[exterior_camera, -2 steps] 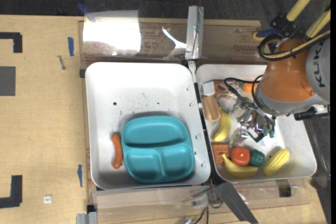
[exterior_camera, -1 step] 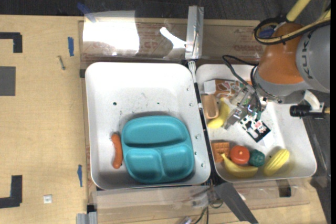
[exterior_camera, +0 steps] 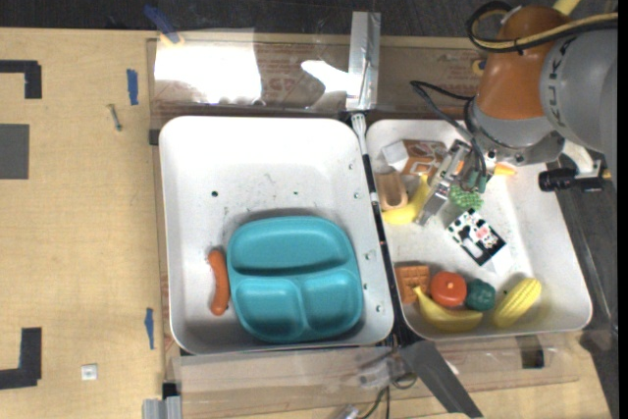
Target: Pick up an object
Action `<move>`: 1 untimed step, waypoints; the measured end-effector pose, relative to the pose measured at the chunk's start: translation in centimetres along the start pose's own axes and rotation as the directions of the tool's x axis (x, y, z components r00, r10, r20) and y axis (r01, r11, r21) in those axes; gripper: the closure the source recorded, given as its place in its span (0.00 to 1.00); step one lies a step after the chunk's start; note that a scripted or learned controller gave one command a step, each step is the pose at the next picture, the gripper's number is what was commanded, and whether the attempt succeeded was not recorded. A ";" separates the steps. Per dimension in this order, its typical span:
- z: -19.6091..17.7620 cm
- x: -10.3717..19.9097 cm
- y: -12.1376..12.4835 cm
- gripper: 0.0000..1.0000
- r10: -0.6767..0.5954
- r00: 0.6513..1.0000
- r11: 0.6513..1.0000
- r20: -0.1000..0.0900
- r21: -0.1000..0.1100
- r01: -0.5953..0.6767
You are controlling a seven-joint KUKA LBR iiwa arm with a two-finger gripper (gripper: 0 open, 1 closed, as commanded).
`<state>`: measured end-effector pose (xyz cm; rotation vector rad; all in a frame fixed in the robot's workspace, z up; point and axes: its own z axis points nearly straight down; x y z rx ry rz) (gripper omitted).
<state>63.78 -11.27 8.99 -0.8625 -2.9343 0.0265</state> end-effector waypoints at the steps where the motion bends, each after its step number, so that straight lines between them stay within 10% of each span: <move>1: 0.8 6.8 -2.7 0.00 0.085 0.994 0.995 0.075 -0.048 -0.082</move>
